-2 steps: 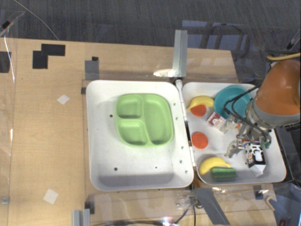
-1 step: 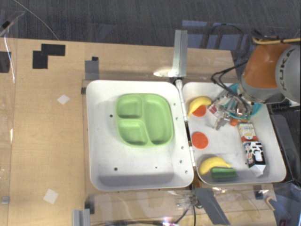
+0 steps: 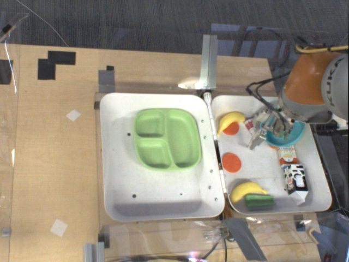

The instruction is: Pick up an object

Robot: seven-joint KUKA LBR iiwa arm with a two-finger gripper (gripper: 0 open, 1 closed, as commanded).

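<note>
The desk (image 3: 49,162) carries 2 white bins side by side. The left bin (image 3: 117,195) holds a green tray (image 3: 166,138) with 3 compartments, lying flat near its middle. In the right bin (image 3: 322,192), going rightward: a banana (image 3: 232,120) touching an orange disc (image 3: 231,128) at the top left, a second orange disc (image 3: 232,162) below, another banana (image 3: 248,189) with a green block (image 3: 258,201) against it at the bottom. The tool (image 3: 260,134) hangs over the bin's upper middle, a teal bowl (image 3: 286,136) just beside it; whether its fingers are spread or closed cannot be told. A carton (image 3: 293,176) lies right of centre.
</note>
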